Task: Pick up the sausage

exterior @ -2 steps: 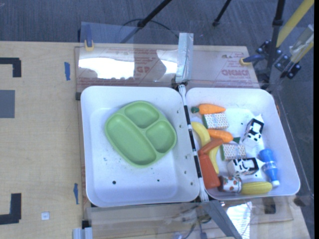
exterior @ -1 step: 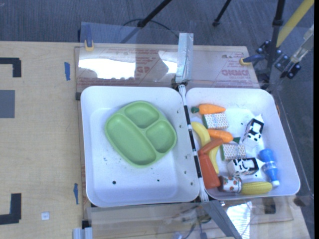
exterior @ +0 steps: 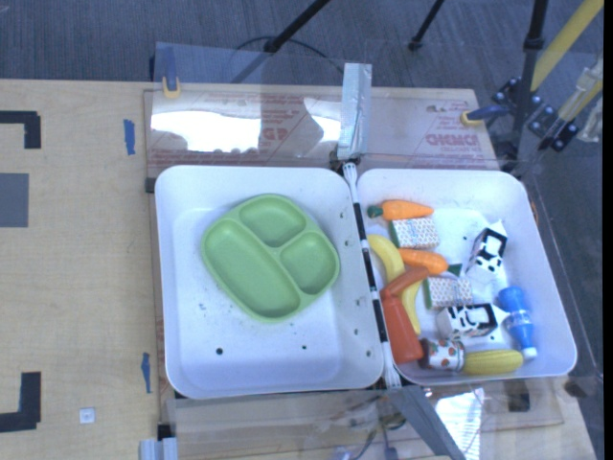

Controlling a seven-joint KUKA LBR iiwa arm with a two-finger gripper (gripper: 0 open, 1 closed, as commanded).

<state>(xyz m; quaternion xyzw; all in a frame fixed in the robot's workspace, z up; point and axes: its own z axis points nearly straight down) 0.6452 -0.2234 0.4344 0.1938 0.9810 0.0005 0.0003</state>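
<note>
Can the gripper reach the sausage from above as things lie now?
Probably yes. The sausage lies in the right bin near its left wall, its top uncovered. But the banana touches it, and the divider wall is close, so the fingers have little room on either side.

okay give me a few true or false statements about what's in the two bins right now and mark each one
1. The green plate lies in the left bin. True.
2. The sausage lies on the plate. False: it lies in the right bin, at its left side.
3. A banana lies beside the sausage. True.
4. The blue bottle lies in the left bin. False: it is in the right bin.
5. Two carrots are in the right bin. True.
</note>
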